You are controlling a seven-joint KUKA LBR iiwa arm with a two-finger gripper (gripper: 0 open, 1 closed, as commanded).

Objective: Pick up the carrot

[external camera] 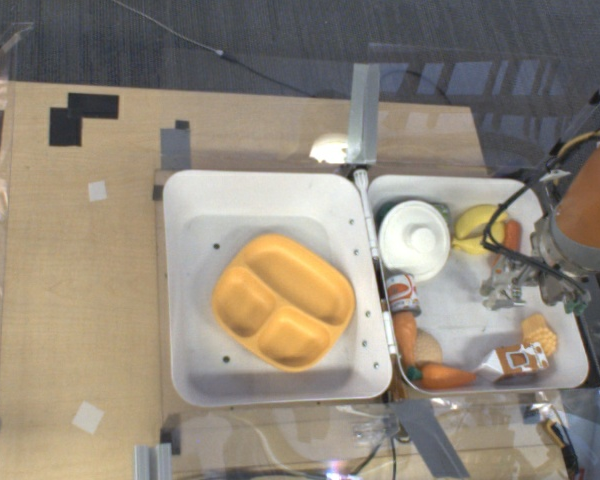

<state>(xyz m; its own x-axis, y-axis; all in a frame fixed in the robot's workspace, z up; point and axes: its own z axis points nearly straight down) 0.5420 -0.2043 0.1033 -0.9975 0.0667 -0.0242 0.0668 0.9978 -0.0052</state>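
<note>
The carrot [446,375] is orange and lies on its side along the front wall of the right bin [480,183], pointing right. My gripper [505,291] hangs over the bare middle-right floor of that bin, behind and to the right of the carrot and apart from it. It looks open, with nothing between its fingers. The grey arm with its orange band [588,213] comes in from the right edge.
The right bin also holds a white bowl [415,236], a banana [472,228], a red sausage [512,235], a labelled bottle [402,303], a cracker [538,334] and a small carton [520,360]. A yellow divided plate [283,300] sits in the left bin [180,268].
</note>
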